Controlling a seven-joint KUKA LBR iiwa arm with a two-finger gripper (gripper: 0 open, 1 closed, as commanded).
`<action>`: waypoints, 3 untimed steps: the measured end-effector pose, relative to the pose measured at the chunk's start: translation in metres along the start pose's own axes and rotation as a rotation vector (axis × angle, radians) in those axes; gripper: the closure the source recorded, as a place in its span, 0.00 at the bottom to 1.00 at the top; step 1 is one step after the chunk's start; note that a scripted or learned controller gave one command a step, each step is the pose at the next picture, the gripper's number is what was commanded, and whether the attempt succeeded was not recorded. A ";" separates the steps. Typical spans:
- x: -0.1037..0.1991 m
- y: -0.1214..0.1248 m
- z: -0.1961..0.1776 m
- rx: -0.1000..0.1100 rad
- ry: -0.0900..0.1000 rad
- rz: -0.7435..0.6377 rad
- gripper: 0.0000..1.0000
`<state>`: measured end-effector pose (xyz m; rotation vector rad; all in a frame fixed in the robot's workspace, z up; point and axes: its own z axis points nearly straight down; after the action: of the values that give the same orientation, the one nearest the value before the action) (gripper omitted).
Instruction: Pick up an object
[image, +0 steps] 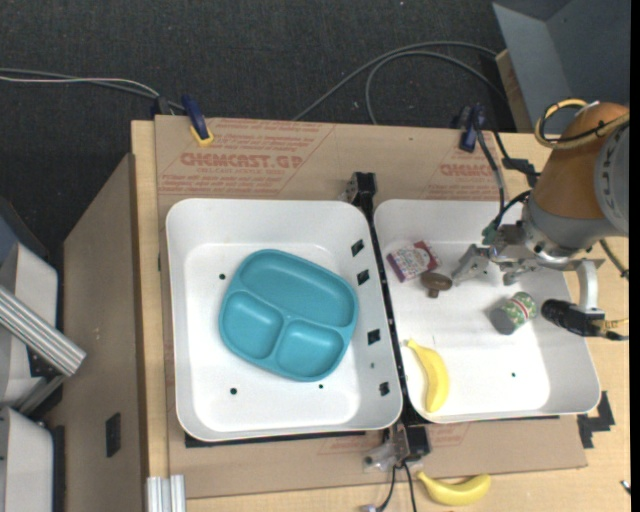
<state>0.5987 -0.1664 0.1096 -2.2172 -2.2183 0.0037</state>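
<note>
My gripper (492, 262) hangs spread and empty over the right bin (560, 395). Can (512, 312) lies just below it, pouch (411, 260) to its left, banana (432, 375) near the front.

A blue plate (288, 327) with three parts sits in the middle of the left bin (190, 250). Another banana (455, 487) lies on the bench by its front edge.

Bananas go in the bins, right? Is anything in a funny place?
Yes. One banana lies in the right bin, but a second banana sits outside both bins, on the bench's front edge. The small can lies tipped on its side.
</note>
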 end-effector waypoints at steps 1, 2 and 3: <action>0.001 0.000 0.026 -0.001 0.000 0.000 0.00; 0.001 0.001 0.013 -0.006 0.000 0.000 1.00; 0.001 0.008 -0.032 -0.011 -0.003 -0.001 1.00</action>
<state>0.6065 -0.1657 0.1417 -2.2235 -2.2262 -0.0054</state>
